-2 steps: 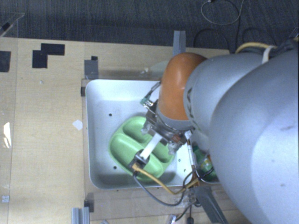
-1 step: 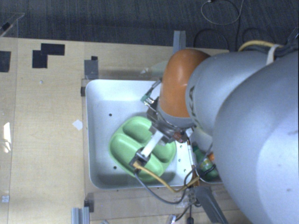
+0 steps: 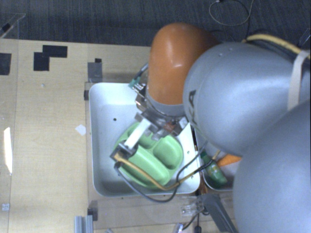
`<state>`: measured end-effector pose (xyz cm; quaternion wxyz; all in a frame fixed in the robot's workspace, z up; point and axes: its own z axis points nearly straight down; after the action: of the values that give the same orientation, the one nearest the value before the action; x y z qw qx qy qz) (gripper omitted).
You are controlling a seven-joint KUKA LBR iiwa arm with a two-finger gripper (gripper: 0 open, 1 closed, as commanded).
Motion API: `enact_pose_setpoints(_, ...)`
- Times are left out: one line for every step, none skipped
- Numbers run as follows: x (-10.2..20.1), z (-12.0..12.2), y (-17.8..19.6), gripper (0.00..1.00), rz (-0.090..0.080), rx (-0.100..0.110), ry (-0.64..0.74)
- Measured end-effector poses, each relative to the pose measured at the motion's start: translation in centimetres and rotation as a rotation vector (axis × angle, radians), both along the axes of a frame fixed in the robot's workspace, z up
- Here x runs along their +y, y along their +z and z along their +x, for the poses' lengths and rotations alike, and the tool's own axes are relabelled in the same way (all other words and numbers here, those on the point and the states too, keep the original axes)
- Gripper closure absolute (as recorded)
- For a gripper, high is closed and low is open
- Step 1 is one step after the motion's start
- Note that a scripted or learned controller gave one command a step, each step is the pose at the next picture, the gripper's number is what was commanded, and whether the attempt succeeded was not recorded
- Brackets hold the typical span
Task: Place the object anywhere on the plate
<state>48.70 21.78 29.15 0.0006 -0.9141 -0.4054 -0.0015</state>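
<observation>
1. My gripper (image 3: 153,131) hangs low over the green plate (image 3: 168,152), near its middle; whether it is spread or pressed together I cannot tell, since my own wrist covers it.
2. The plate lies in the left bin (image 3: 103,130), toward that bin's right and near side; it has moulded compartments, and I see nothing resting on the parts that show.
3. My arm (image 3: 243,96) and its orange band (image 3: 172,62) block most of the right bin (image 3: 208,183).
4. In the sliver of right bin that shows lie a green thing (image 3: 217,174) and, just beside it, an orange thing (image 3: 228,160); which is the object to place I cannot tell.
5. The bench (image 3: 43,130) left of the bins bears black marks (image 3: 48,56).
</observation>
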Motion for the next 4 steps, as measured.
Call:
enact_pose_setpoints(1.1,0.8,2.2,1.00,0.001,0.000,-0.274)
enact_pose_setpoints(0.0,0.0,-10.5,1.00,-0.002,0.003,-0.324)
enact_pose_setpoints(0.0,0.0,-10.5,0.00,-0.001,0.003,-0.324)
enact_pose_setpoints(0.1,0.1,-9.4,1.00,0.001,0.002,-0.322)
